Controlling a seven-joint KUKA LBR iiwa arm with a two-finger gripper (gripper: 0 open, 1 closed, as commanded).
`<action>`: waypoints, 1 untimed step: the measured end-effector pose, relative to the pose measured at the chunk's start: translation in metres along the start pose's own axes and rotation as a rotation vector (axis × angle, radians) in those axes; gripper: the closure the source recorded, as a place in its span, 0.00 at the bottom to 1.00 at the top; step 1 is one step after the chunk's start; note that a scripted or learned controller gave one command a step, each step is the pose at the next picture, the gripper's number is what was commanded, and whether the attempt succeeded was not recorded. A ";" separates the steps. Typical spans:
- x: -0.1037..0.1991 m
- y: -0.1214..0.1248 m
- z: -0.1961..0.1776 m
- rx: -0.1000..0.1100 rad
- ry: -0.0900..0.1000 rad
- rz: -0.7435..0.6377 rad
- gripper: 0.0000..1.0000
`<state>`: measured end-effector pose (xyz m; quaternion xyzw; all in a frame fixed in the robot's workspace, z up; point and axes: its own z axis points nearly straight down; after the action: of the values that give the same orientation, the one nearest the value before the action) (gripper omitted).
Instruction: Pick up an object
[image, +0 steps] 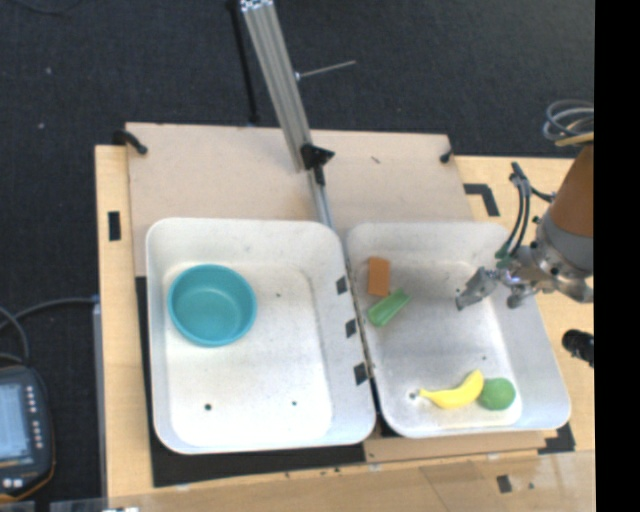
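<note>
Camera view, read from the left: the left bin (250, 400) carries a teal bowl (211, 304) near its left wall, well apart from everything else and out of the arm's nearest reach, so it looks an unlikely pick. In the right bin (440, 250), an orange block (378, 276) and a green block (388, 308) lie touching close to the bin's left wall; a descent there could strike that wall or the divider between the bins, or clip both pieces and push one aside rather than grasp it. Near the right bin's front edge a yellow banana (453, 392) lies against a green ball (498, 394), toward the front right corner; the ball would probably roll off under a glancing touch, and the banana's curve could slip from a pinch that lands off its middle. Farthest right, the end effector (490, 287) hangs over the right bin's right side, above bare floor and apart from every object; I cannot tell how wide its grasp is set, and nothing is seen held in it. A straight drop from here would likely close on nothing, so the main risk is an empty grasp unless it first shifts over one of the pieces.
</note>
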<state>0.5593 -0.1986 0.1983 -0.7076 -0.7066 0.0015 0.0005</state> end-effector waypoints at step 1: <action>-0.002 -0.002 0.042 0.000 0.000 0.000 0.00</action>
<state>0.5575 -0.2009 0.1561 -0.7076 -0.7067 0.0016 0.0004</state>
